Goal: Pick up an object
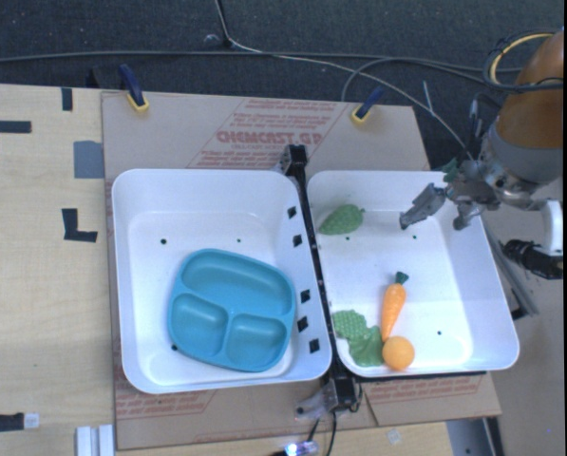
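The right bin (pixel 473 283) holds a toy carrot (pixel 393 307) with a green top, an orange ball (pixel 398 352) just below it, a green leafy piece (pixel 355 333) at the front left corner, and another green leaf (pixel 342 219) near the back left. My gripper (pixel 441 209) hangs over the bin's back right corner, its fingers spread open with nothing between them. It is well above and to the right of the carrot.
The left bin (pixel 141 207) holds a blue divided plate (pixel 232 309). A black divider with clips (pixel 305 255) runs between the bins. Cables (pixel 387 65) cross the dark bench behind, and two clamps (pixel 134 93) pin the cardboard base.
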Controlling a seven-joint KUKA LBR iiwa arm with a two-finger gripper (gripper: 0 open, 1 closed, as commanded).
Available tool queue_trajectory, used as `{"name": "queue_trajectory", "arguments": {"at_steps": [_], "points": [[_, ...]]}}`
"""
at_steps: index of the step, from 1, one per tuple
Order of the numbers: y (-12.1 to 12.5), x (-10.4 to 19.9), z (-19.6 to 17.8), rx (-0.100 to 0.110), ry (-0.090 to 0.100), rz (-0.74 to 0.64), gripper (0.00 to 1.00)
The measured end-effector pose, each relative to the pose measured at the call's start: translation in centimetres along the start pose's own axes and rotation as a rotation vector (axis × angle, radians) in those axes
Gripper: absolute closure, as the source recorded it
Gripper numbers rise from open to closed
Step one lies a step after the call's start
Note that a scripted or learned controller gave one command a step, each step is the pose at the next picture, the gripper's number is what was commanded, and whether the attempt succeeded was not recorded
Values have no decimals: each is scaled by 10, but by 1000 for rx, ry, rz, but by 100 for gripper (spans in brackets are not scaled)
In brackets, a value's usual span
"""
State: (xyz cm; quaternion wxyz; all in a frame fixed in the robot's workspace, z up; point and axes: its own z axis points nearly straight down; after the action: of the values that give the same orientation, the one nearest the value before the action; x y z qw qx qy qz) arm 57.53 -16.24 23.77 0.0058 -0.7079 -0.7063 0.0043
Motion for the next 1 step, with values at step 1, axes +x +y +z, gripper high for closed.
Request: {"name": "queue_trajectory", "arguments": {"at_steps": [1], "points": [[2,0,-8,-13,-2,-4,0]]}}
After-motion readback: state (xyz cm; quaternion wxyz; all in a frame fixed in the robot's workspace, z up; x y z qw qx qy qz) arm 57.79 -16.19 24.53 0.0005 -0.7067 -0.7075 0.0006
